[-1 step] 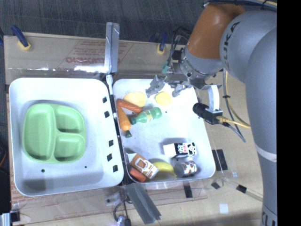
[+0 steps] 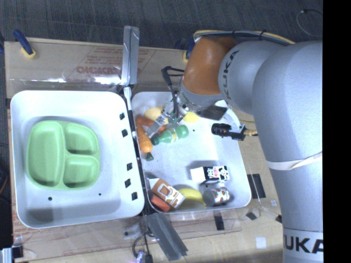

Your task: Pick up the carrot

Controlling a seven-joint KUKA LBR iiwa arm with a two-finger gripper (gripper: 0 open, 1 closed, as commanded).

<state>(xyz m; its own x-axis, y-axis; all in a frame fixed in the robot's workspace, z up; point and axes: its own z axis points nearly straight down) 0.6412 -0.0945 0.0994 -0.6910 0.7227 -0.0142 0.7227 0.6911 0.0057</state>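
Orange against the right bin's (image 2: 236, 163) left wall, the carrot (image 2: 144, 139) lies crowded by a green vegetable (image 2: 170, 134) and yellow fruit (image 2: 154, 113). Farther up, the tool (image 2: 173, 115) hangs over that clutter, its state impossible to tell; descending here risks seizing a neighbour instead.

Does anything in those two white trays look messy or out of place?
Nothing looks spilled or broken. The right bin holds a loose jumble, with the carrot against its left wall, while the green divided plate sits neatly in the left bin.
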